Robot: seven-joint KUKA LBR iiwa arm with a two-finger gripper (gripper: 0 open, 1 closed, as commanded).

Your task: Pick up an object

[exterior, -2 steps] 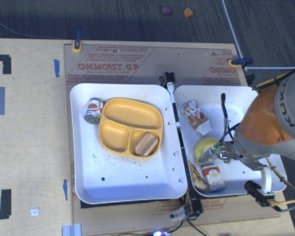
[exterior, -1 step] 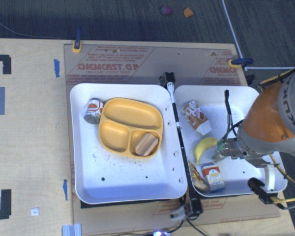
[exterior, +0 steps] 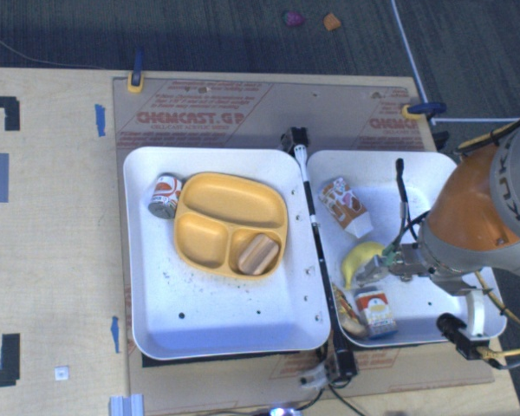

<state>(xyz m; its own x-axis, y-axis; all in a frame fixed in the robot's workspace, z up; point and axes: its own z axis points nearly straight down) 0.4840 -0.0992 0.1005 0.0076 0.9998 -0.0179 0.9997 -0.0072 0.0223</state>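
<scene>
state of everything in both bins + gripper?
yellow divided tray: upright in left bin, bread-like item in its lower right compartment
bread-like item: lying in the tray
can: on its side, against the tray's left edge
snack packet: flat in right bin
banana: lying in right bin, at the gripper
small carton: lying flat, near front wall
gripper: low over the banana, grasp unclear
</scene>
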